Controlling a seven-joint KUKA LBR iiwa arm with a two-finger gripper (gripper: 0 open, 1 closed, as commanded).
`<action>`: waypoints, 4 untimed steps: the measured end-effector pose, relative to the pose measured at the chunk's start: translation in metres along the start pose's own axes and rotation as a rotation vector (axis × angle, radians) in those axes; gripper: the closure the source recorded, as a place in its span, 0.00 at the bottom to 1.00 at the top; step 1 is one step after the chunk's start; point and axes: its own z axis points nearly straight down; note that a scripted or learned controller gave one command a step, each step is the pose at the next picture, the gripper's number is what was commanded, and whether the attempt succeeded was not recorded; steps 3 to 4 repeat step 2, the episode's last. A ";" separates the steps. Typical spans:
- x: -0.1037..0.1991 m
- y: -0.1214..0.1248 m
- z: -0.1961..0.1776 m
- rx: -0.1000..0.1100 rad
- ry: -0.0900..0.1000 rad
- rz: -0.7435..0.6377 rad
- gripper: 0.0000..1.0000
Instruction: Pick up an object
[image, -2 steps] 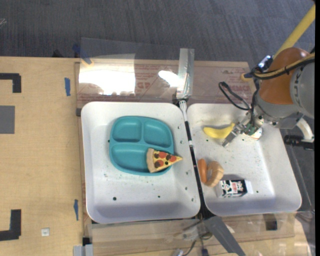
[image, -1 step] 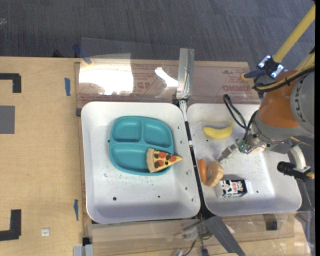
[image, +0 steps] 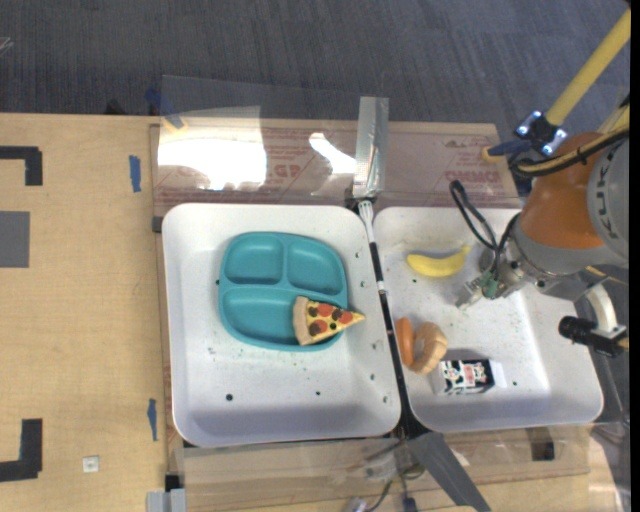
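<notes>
Nearest the camera in the right bin (image: 560, 400) lies a small black-and-white carton (image: 466, 376), flat on the bin floor. Just beside it, toward the wall between the bins, sits a bun (image: 422, 343), close against that wall. Farther back is a banana (image: 438, 263), lying on its side with open floor around it. The gripper (image: 487, 285) hangs low over the bin just to the right of the banana, apart from it as far as the slant lets one judge; whether it is apart or together cannot be told, since the tip is small and tangled with cables.

In the left bin (image: 190, 400) a teal plate (image: 280, 288) carries a pizza slice (image: 322, 320) on its near right rim, well apart from the arm.

The banana looks like the nearest candidate. To take it well, the gripper should probably shift left until it is centred over the middle of the curve, turn so it closes across the narrow width, and come down fully before closing. The bun seems the harder choice, as the wall leaves little room on that side. A lift straight up would then show whether anything is truly held.
</notes>
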 end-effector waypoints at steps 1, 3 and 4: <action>0.083 -0.040 -0.086 0.014 0.012 0.311 1.00; 0.173 -0.023 -0.085 0.021 0.012 0.631 1.00; 0.173 -0.023 -0.085 0.021 0.012 0.631 1.00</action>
